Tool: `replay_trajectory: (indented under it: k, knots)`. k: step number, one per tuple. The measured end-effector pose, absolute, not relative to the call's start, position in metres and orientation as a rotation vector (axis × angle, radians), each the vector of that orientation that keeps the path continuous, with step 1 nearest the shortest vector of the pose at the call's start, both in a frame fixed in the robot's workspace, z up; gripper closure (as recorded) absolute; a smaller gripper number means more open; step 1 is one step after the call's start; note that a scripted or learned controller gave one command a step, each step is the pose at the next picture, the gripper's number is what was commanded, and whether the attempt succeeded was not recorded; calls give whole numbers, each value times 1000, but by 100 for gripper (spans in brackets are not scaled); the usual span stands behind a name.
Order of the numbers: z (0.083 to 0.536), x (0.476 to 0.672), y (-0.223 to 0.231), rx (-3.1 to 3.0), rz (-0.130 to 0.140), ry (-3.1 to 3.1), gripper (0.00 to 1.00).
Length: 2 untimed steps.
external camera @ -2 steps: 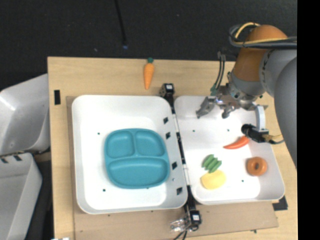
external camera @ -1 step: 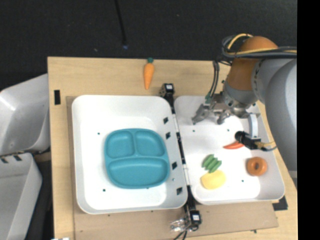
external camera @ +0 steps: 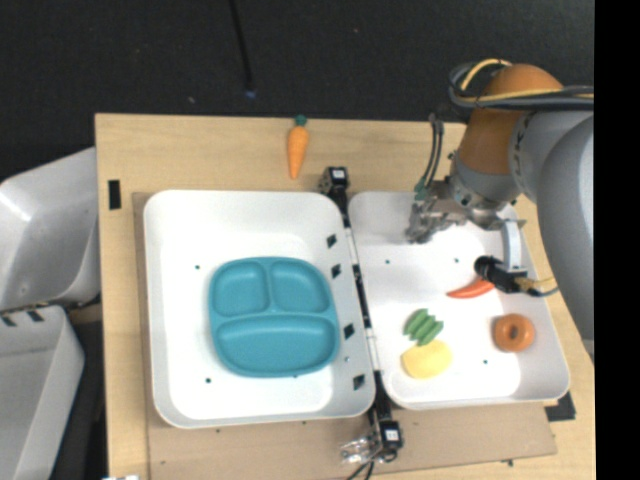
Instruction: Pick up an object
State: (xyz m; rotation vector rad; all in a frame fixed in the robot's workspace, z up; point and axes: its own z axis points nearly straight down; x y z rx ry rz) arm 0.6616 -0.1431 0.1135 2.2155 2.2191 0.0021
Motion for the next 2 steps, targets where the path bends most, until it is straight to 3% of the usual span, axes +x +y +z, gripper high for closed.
replay_trajectory:
  k: [2]
  knots:
    - [229, 662, -140, 2214, 6, 2220, 100]
